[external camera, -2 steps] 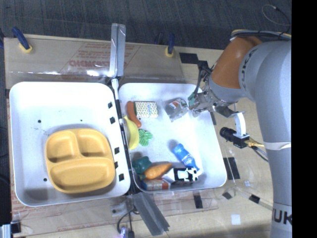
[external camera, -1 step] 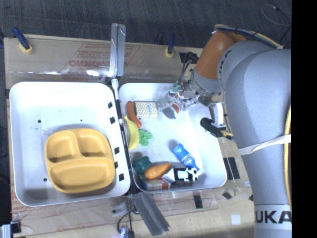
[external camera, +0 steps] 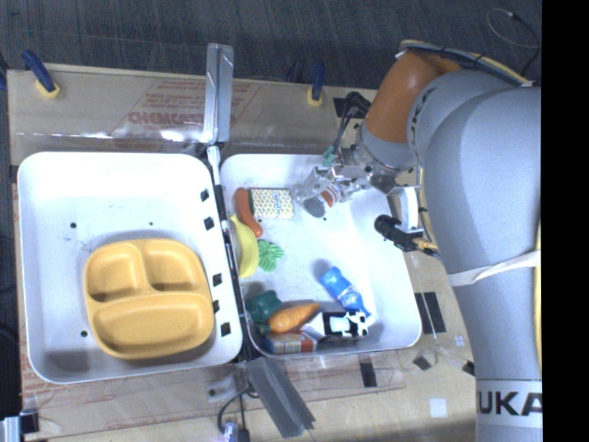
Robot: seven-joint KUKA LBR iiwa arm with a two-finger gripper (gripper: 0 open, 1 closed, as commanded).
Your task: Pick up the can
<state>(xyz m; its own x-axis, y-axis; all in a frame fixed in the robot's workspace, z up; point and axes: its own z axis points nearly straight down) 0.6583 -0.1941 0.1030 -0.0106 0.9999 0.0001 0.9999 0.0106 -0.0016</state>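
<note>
The can (external camera: 292, 343) looks like a small reddish cylinder lying on its side against the front wall of the right bin (external camera: 391, 274), partly tucked under an orange carrot-like piece (external camera: 294, 317). My gripper (external camera: 318, 197) hangs over the back of the right bin, beside a speckled yellow box (external camera: 271, 203). It is well behind the can. Its fingers look open, with nothing between them.
The right bin also holds a red sausage (external camera: 243, 206), a banana (external camera: 246, 249), a green leafy toy (external camera: 269, 257), a blue bottle (external camera: 340, 287), a dark green piece (external camera: 260, 304) and a black-and-white item (external camera: 349, 324). A yellow divided tray (external camera: 147, 297) lies in the left bin (external camera: 55, 201).
</note>
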